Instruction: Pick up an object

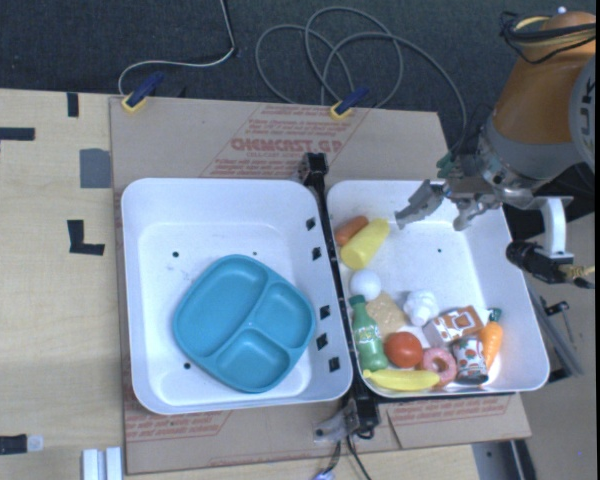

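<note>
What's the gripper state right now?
Gripper: open, holding nothing, above the right bin's far edge.

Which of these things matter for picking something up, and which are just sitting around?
For the job:
- gripper, fingers open, over the right bin
- toy food in that bin: yellow pepper, egg, green bottle, tomato, banana, donut, carrot

Lying about:
- blue plate in the left bin
- cables behind the bins

Grey arm (555, 138) with orange band, metallic two-finger end effector (442, 211)
</note>
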### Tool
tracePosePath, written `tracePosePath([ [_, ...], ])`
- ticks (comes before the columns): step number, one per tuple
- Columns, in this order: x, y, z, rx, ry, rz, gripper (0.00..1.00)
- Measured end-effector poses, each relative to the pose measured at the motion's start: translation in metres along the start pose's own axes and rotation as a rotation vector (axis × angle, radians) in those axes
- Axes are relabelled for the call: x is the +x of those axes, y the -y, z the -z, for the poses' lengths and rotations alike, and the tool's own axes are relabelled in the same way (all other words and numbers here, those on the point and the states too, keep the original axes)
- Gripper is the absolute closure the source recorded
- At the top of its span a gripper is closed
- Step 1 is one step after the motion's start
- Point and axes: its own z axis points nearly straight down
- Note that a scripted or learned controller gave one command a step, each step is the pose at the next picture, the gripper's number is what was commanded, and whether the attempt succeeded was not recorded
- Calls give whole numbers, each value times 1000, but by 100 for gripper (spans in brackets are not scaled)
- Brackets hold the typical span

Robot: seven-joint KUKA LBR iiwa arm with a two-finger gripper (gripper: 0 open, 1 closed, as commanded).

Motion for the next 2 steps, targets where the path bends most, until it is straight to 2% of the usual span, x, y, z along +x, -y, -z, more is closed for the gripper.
tracePosePath([
  [1, 20, -46, -75, 3, 0, 0, 0],
  [2, 18, -72, -172, -3, 1, 1, 0],
])
